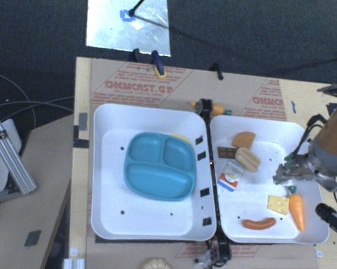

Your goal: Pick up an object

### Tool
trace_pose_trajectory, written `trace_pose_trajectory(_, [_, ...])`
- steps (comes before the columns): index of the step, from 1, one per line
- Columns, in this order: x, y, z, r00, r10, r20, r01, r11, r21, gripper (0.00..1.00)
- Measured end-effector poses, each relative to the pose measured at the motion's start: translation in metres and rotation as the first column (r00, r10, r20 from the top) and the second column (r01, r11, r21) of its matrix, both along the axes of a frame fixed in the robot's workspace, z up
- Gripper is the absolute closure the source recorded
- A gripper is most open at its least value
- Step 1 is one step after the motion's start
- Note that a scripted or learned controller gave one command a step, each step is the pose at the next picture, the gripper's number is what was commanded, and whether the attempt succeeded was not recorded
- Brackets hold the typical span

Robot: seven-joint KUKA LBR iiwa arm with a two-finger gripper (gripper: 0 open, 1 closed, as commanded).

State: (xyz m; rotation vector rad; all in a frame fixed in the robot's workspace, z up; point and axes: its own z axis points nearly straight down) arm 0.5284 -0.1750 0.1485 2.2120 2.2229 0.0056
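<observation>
1. We see the gripper (285,175) low over the right bin (265,238), near its right wall; we cannot tell its state.
2. The carrot (296,211) lies just below it, beside the cheese slice (278,204).
3. The blue divided plate (159,165) sits in the left bin (105,172).

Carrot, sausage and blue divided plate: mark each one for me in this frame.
carrot (296,212), camera view, middle of its orange body, right bin.
sausage (259,224), camera view, middle of its length, right bin's near edge.
blue divided plate (153,182), camera view, floor of its large compartment, left bin.
</observation>
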Motion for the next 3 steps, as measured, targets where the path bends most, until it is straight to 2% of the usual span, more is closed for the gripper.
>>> trace_pose_trajectory(1, [0.009, 0.006, 0.06, 1.0, 0.001, 0.001, -0.001, 1.0, -0.001, 1.0])
trace_pose_trajectory(2, [0.01, 0.006, 0.077, 1.0, 0.0, -0.003, 0.0, 1.0, 0.001, 1.0])
trace_pose_trajectory(3, [0.002, 0.056, 0.067, 1.0, 0.003, -0.006, -0.003, 1.0, 0.002, 1.0])
